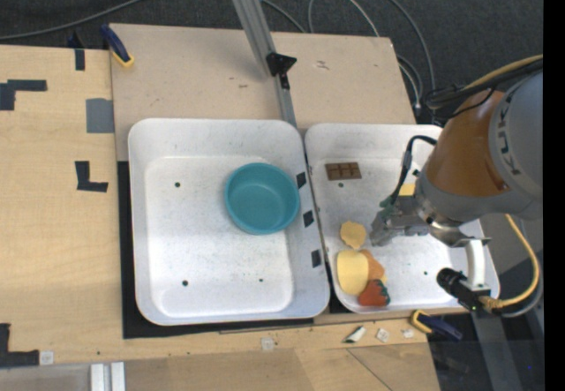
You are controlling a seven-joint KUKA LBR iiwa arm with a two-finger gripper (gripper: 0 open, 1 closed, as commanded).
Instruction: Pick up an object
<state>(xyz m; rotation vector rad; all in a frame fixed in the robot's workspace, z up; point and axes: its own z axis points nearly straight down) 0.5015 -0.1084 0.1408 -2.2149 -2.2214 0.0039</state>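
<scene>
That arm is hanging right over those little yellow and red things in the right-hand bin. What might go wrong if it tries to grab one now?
The small yellow piece, larger yellow piece and red piece lie crowded together, so the gripper may nudge one aside or catch two. They sit near the right bin's front wall, which could block the fingers. The rounded pieces might also slip out.

Bowl [261, 197] in left bin [159, 204]; food pieces [357, 270] in right bin [371, 146].

Teal bowl [261, 197] smooth glossy plastic; white bins [159, 204] speckled matt; bench [53, 230] wood
</scene>
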